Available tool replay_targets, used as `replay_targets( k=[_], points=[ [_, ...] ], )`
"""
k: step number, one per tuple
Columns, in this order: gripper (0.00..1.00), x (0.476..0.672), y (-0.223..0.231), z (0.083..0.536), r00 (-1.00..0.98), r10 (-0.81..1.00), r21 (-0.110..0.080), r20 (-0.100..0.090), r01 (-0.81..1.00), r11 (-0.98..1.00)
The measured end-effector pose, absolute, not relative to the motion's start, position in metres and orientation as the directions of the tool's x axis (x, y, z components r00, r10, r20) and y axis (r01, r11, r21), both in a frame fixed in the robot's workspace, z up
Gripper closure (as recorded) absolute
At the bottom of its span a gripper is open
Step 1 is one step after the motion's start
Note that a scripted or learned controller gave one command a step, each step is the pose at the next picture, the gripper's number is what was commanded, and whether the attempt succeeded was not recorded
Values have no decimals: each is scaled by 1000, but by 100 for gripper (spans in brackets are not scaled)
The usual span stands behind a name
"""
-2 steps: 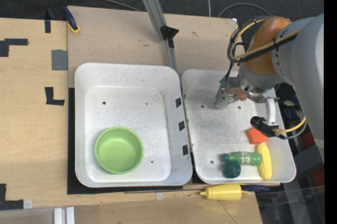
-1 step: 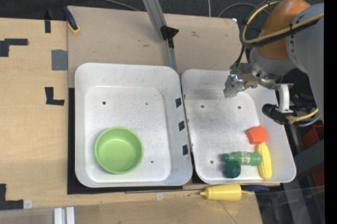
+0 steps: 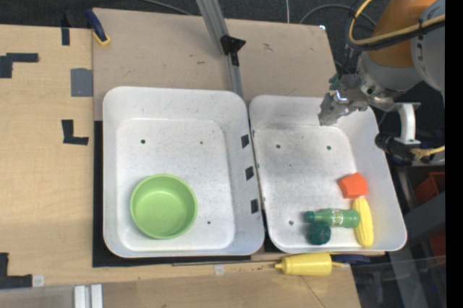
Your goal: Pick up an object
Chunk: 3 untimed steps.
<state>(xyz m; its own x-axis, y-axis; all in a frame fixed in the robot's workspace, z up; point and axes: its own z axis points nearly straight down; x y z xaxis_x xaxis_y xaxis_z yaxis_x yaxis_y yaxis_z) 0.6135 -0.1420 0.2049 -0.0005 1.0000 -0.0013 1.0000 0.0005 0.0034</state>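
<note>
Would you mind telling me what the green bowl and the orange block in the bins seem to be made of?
The green bowl looks like moulded plastic: one even lime colour, smooth, with a soft sheen along its rim. The orange block is matte and evenly coloured with rounded-looking edges; it could be foam or plastic, and the view is too small to settle which.

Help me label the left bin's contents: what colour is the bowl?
Light green; the bowl shows plainly in the camera view, at the left bin's near corner.
</note>
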Motion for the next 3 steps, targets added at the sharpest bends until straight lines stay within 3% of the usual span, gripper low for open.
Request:
replay_targets(
  k=[1, 3],
  points=[
    [100, 614, -142, 240, -2, 1000, 3, -1, 1000, 2],
    [100, 603, -34, 235, -7, 1000, -2, 1, 1000, 7]
  ],
)
